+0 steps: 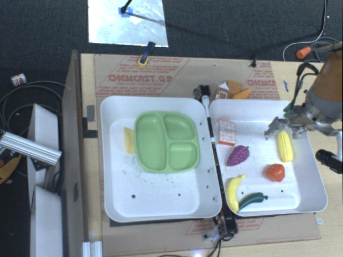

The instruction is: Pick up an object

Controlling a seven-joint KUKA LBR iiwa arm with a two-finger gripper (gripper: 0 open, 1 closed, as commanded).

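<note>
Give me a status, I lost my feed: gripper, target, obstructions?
Gripper over right bin, fingers spread, holding nothing. Corn just below it. Tomato close by, not blocking.

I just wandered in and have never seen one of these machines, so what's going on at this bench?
A grey robot arm reaches in from the right, trying to pick up one of the toy foods. Its gripper hangs low over the right bin, just above a yellow corn cob; nothing is visibly in its grasp. Nearby lie a tomato, purple grapes, a banana, a green pepper and a small packet. The left bin holds a green divided plate.
</note>
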